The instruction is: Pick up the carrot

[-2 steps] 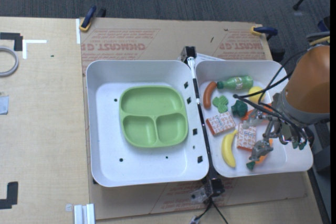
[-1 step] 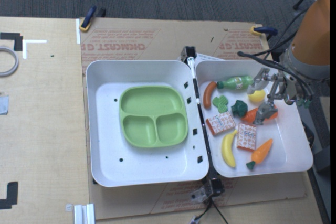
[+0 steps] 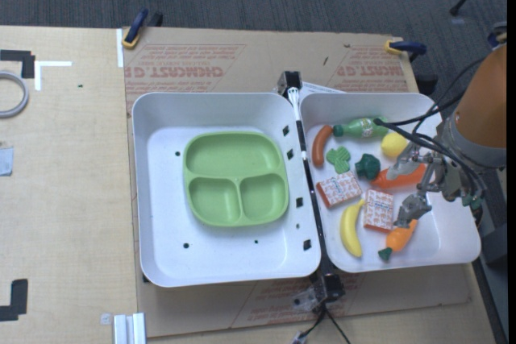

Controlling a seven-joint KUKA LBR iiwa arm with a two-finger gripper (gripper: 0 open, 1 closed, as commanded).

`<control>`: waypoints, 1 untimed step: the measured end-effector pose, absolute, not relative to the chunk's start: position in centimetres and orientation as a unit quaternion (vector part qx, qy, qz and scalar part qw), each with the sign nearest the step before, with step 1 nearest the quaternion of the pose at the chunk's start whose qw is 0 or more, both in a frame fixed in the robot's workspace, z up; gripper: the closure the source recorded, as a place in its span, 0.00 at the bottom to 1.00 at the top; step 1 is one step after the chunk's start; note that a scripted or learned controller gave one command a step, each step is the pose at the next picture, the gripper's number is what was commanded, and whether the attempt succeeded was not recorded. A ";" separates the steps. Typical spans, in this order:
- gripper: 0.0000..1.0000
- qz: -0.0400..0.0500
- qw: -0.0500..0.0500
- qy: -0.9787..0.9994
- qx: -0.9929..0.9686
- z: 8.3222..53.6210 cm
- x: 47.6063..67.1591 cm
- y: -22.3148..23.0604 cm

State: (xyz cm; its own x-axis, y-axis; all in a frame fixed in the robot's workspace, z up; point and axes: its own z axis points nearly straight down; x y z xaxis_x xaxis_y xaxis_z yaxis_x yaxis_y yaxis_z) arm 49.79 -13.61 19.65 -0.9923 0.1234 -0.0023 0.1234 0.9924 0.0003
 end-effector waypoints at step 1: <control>0.00 0.000 0.002 1.000 0.022 17.5 48.2 -11.9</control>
